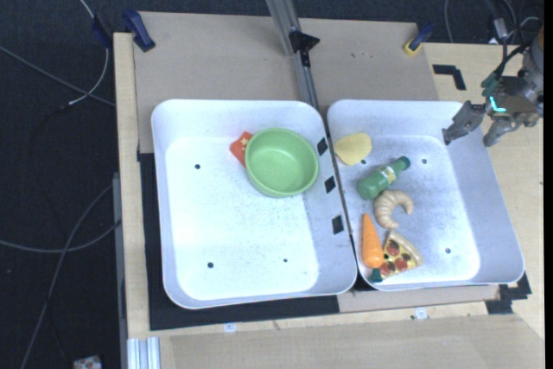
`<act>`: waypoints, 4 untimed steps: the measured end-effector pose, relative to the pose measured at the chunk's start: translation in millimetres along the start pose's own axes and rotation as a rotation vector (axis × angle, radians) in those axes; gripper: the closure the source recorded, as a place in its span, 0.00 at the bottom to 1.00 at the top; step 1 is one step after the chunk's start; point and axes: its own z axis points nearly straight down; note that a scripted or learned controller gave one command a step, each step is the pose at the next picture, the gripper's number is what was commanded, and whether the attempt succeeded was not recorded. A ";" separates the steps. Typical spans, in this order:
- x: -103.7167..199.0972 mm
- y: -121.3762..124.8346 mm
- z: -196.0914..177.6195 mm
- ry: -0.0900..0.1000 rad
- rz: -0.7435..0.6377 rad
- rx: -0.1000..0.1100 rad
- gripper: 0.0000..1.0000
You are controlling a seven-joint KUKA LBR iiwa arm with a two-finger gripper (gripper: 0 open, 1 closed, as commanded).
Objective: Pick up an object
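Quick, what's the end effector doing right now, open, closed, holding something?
End effector: open, fingers spread, nothing between them; it sits at the upper right rim of the right bin.

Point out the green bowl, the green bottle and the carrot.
green bowl (281, 162): camera view, on the inside floor of the bowl.
green bottle (378, 181): camera view, on the middle of its green body.
carrot (371, 243): camera view, on the middle of its orange length.

Green bowl (281, 161), orange carrot (371, 241), prob. yellow lemon (352, 148).
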 end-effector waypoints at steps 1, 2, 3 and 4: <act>-0.1 0.7 -2.5 -0.001 0.000 -0.005 0.00; -4.9 -6.8 57.6 0.001 0.001 0.005 0.00; -7.4 -7.8 101.8 0.002 0.001 0.005 0.00; -6.7 -1.7 146.9 0.002 0.000 0.003 0.00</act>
